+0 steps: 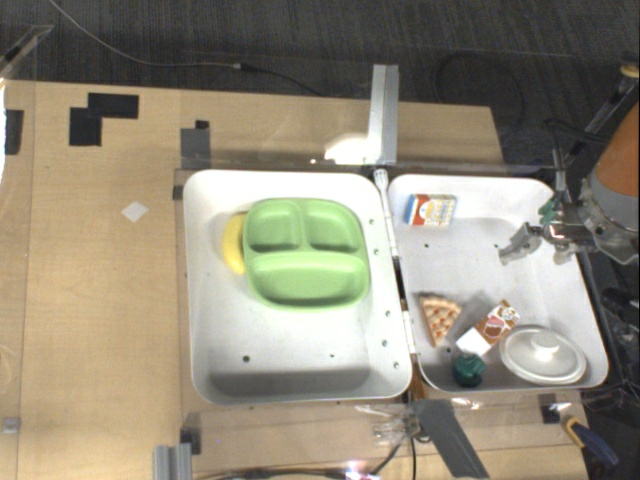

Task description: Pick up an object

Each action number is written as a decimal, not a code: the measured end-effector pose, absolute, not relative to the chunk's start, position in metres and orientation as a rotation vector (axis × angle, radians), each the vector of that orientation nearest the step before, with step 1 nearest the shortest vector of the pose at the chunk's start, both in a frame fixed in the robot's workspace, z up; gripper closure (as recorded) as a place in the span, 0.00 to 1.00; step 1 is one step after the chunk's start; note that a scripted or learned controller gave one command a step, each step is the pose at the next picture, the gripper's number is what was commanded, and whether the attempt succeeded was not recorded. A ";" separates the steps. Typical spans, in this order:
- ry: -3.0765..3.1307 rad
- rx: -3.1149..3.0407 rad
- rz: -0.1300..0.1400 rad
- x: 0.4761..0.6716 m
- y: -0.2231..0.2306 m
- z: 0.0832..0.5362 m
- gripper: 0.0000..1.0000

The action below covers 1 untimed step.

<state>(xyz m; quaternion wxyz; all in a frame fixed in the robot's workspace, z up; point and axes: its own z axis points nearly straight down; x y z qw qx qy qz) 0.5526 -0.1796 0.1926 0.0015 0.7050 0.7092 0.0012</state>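
Note:
My gripper (540,245) hangs over the right side of the right bin (480,258), open, with bare bin floor between its fingers. A small white box with red, blue and yellow print (430,210) lies at the bin's far left corner. Along the near side lie a toy pizza slice (440,318), a brown and white packet (497,322), a white cube (470,344), a dark green object (467,370) and a round white bowl (543,355). All of these lie apart from the gripper.
The left bin (290,358) holds a green divided plate (304,251) with a yellow object (232,245) partly under its left edge. A metal post (384,113) stands behind the wall between the bins. The arm's orange band (615,163) is at the right edge.

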 end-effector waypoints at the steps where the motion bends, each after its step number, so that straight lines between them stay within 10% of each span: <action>1: 2.057 2.373 0.004 0.534 -0.153 0.207 0.00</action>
